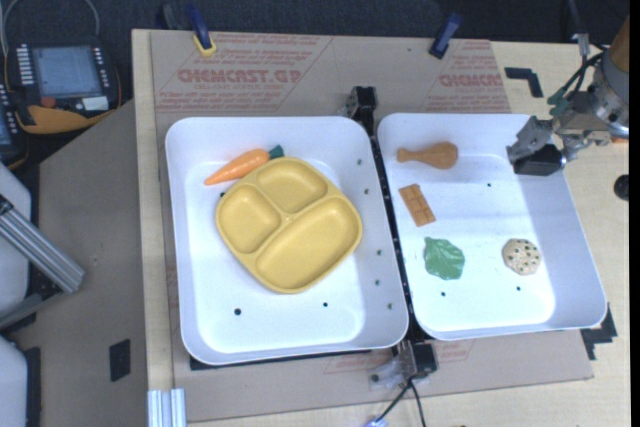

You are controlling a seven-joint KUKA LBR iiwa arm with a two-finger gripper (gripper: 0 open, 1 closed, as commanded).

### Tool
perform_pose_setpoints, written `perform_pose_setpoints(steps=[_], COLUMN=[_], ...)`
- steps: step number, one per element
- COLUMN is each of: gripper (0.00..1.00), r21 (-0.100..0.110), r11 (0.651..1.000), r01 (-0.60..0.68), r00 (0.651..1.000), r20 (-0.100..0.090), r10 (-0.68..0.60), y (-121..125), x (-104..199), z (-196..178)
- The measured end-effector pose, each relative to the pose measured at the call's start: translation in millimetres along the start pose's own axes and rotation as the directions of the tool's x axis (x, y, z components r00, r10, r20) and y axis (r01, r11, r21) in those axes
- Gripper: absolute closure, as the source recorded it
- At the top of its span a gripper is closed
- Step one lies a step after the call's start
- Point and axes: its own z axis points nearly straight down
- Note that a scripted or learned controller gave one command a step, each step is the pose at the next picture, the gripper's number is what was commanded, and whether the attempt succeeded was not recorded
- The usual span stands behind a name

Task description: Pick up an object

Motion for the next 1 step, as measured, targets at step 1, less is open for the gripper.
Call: perform_pose_setpoints(steps=[1], gripper=[1.00], r21=[0.006], r11=[1.000], r01=[0.004], r00=[1.000], r20=[-0.005], r10=[-0.004], y=[-1.5], x=[46.5], z=[-6.2])
